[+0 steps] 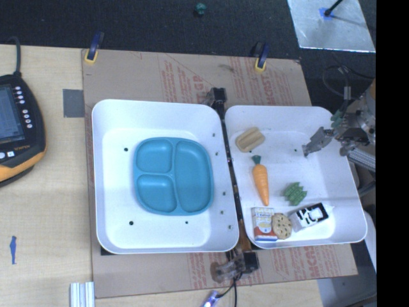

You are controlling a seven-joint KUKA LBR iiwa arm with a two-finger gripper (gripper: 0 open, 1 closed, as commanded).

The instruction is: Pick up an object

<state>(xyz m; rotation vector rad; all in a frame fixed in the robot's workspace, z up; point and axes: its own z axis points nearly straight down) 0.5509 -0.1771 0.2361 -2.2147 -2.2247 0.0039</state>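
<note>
Looking down, I see the blue divided plate (173,175) in the left bin (108,171); in the right bin (345,190) lies the toy carrot (261,179), with my hand (317,142) spread and holding nothing, well to its right.

Wooden bench (45,222) under cardboard sheet (192,75), pendant (16,130)

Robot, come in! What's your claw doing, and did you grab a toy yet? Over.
End effector over right bin's far right corner, nothing gripped. Carrot, broccoli, bread roll lying loose. Nothing blocking them.
</note>
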